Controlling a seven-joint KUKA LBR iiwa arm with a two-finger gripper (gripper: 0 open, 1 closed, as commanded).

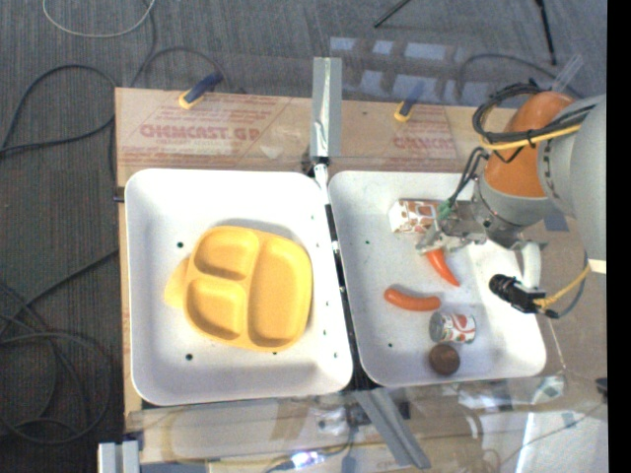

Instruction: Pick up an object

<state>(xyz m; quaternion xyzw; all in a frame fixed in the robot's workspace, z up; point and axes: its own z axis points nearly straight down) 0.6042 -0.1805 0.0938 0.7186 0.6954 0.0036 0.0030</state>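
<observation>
A: Two white bins sit side by side on the tabletop [286, 126]. The left bin [148, 264] has a yellow tray [251, 284] in it. The right bin [375, 363] has the small things.

B: What small things?

A: A little carton [414, 215] near the top. An orange carrot [444, 264] just below it. A red hot dog [412, 300] in the middle. A small can [454, 327] on its side, and a brown ball [445, 360] just under the can.

B: Where is the hand?

A: The hand [455, 233] is low in the right bin, between the carton and the carrot, very close to the carrot's top end.

B: Is it holding something?

A: I cannot tell. It is too small and dark there to see if it is spread or pinched.

B: Which one will it pick?

A: I think the carrot, since it is nearest.

B: Will that be hard?

A: It looks like a toy, so I guess it is light and stiff. It may be smooth and slide away. I would grab it across the thick end, not the thin tip.
</observation>
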